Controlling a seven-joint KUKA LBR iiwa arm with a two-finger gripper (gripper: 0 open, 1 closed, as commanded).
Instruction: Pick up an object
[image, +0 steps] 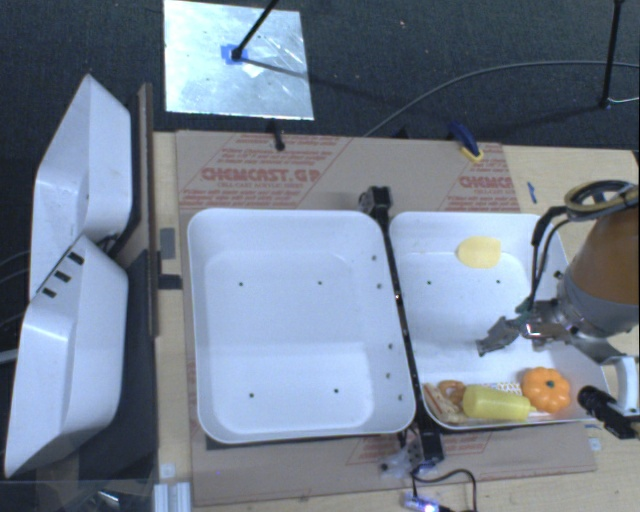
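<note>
The jaws (497, 340) hang spread and empty over the right bin (440, 300). A small orange pumpkin (546, 388) lies at its near right edge. Best to centre above it before descending.

Even, fairly bright overhead light with a cool bluish cast washes the two white bins (290, 400) almost to blankness, throws only faint soft shadows, strikes glare off the shiny metal sheet (237, 60) at top, and the whole frame looks soft and grainy.
</note>
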